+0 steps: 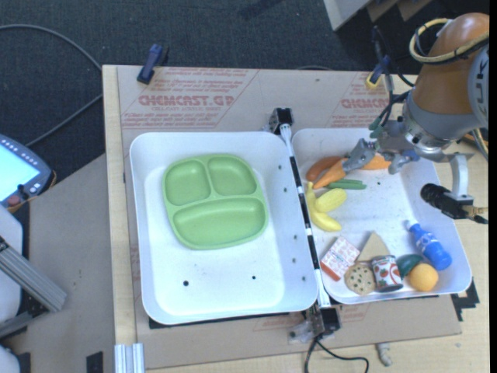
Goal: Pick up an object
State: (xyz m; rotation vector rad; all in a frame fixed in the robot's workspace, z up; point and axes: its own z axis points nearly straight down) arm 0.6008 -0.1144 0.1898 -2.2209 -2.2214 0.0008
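Observation:
My gripper (pixel 381 158) hangs over the far part of the right bin (pixel 454 231), its two grey fingers spread apart, so it is open. A small orange piece (pixel 378 163) shows in the gap between them; I cannot tell if they touch it. Just left of the gripper lie an orange carrot (pixel 324 170) and a green pod (pixel 347 184). Two yellow pieces (pixel 328 201) (pixel 325 223) lie by the bin's left wall. Along the near side sit a red-and-white packet (pixel 339 256), a cookie (pixel 359 278), a tan wedge (pixel 375 246), a small red can (pixel 387 273), an orange fruit (pixel 423 277) and a blue bottle (pixel 427 245).
The left bin (pixel 155 270) holds a green divided plate (pixel 215 201). A black clamp (pixel 281 119) sits at the far end of the divider between the bins. The arm's orange band (pixel 458 41) and grey wrist stand over the right bin's far right corner.

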